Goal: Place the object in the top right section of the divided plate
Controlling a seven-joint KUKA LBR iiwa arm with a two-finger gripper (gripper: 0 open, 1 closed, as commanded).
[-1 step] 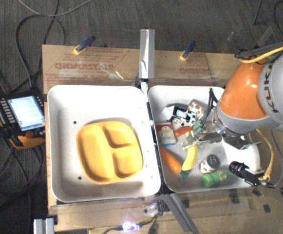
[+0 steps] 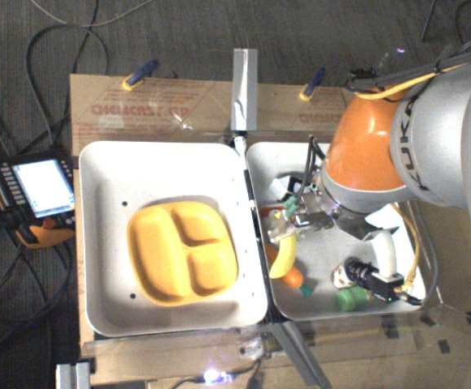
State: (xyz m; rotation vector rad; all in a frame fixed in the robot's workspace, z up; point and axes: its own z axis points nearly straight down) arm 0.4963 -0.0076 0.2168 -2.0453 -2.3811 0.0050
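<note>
Bench: cardboard-topped, two white bins side by side.
Gripper (image 2: 288, 217): low in right bin (image 2: 332, 156), finger state unclear.
Banana (image 2: 283, 255): yellow, curved, just below gripper, beside orange piece (image 2: 293, 277).
Divided plate (image 2: 184, 251): yellow, left bin (image 2: 97, 217).
Risk: crowded toys could spoil the grasp.

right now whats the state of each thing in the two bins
divided plate: upright in the left bin, all sections bare
banana: in the right bin, under the hand
orange piece: beside the banana's lower end
green piece: on the bin floor, apart from the hand
</note>
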